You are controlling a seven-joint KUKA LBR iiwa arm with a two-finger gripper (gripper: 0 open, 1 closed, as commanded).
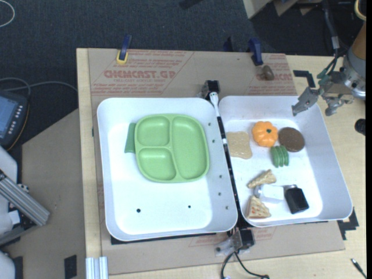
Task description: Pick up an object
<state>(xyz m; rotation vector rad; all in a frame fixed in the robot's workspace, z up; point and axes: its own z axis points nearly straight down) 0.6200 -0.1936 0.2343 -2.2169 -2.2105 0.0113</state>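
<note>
Here the pumpkin (265,133) lies left of, below the pincer (317,102)

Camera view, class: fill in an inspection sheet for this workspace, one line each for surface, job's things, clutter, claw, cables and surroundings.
Surface: brown board bearing a left bin and a right bin, side by side.
Job's things: right bin holds a pumpkin, brown disc, green piece, tan slab, two wedges, black block.
Clutter: green divided plate in the left bin.
Claw: claw above the right bin's far right corner, holding nothing; open.
Cables: white cord top left; wires at the bench's front.
Surroundings: dark carpet; clamps on the board's far edge.
</note>
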